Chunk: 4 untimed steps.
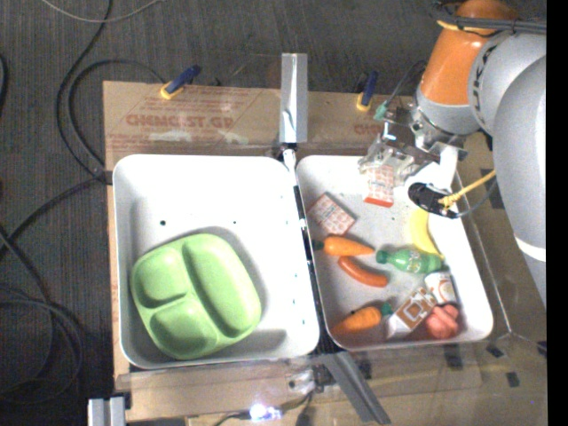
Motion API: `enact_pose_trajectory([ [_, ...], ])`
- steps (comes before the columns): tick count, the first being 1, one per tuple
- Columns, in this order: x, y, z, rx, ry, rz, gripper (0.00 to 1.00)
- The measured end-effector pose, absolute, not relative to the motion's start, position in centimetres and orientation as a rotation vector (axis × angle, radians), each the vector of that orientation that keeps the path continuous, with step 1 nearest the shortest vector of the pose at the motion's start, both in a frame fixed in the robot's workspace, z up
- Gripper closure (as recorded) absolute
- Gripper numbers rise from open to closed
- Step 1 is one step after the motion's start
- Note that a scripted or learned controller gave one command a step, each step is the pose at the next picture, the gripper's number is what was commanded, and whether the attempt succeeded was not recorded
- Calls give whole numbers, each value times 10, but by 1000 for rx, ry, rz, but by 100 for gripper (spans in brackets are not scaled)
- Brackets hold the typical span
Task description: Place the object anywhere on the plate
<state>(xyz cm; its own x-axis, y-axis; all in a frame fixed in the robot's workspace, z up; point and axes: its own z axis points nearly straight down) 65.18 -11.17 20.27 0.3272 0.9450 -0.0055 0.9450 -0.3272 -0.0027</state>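
Overhead slanted view of the bench. The left bin held a green divided plate, lying toward its near left corner with three compartments facing up. The right bin held the loose items: a small patterned card packet near its far left, two toy carrots, a red toy sausage, a small green bottle, a banana along the right side, and a small box beside a pink toy in the near right corner.

The gripper hung over the far edge of the right bin, with a small white-and-red packet directly beneath its fingers. The packet appeared to be caught between the fingers and lifted clear of the bin floor, though the blurred fingertips made the contact uncertain; the fingers stood narrow, about the width of the packet.

Handling, as judged: the packet looked light, thin and somewhat flexible, probably with a smooth printed skin that could slip or swing in a pinch. A hold across its flat faces near the upper edge seemed best, letting it hang below. The plate lay well apart to the left, across the divider between the bins, so the carry would be long; any compartment would serve as a landing place.
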Motion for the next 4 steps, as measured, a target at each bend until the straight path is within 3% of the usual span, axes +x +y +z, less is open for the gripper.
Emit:
enact_pose_trajectory([
  [1,625,-24,191,2674,1657,-7,100],
  [2,614,44,182,2425,2001,-6,100],
  [3,554,86,182,2442,1981,-7,100],
  [4,509,137,220,2415,2013,-7,100],
])
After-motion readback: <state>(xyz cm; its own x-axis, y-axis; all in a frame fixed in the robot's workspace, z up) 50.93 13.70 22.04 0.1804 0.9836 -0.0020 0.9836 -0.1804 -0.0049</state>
